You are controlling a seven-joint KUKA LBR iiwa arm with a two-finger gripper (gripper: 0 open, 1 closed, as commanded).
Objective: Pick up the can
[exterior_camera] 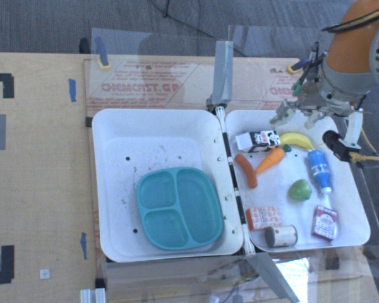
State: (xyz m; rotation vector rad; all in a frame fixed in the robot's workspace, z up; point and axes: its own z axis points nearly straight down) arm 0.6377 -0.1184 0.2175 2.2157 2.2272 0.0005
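Camera view: can [282, 235] lies on its side at right bin's [360, 229] front edge, beside a red carton [263, 217]. Gripper [301, 113] hovers over the back edge near the banana [296, 140], well apart from the can; jaws look spread, pinching nothing.

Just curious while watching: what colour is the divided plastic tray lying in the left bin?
Teal, a blue-green: the divided plastic tray shows best in the overhead camera view.
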